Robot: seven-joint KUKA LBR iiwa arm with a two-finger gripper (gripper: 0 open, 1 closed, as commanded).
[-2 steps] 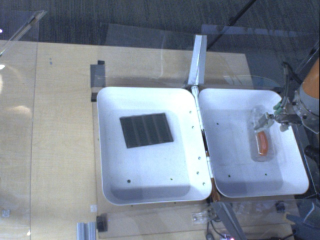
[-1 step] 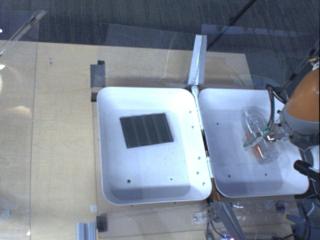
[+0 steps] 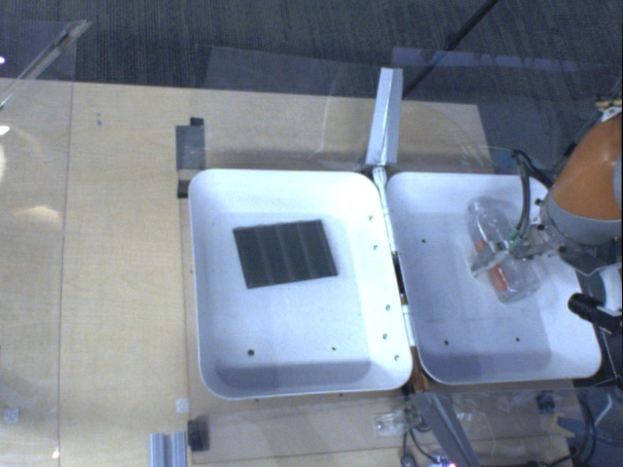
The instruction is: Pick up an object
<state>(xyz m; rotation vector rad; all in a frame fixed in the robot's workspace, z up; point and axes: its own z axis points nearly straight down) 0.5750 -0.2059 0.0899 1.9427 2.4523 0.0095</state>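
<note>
A dark grey ridged rectangular pad (image 3: 285,253) lies flat in the left bin (image 3: 224,358), toward its upper left. In the right bin (image 3: 467,358) a clear plastic object (image 3: 494,230) with red-orange bits inside lies at the right of centre. My gripper (image 3: 523,248) reaches in from the right edge, low over the bin and right at the clear object's right side. The grey arm with its orange band (image 3: 594,178) stands above it. Whether the clear object sits between the fingers is not visible.
A metal upright post (image 3: 384,129) stands behind the seam between the two bins. Black clamps (image 3: 192,154) sit at the left bin's corners. Cables and brackets (image 3: 438,426) lie along the bench's front edge below the right bin.
</note>
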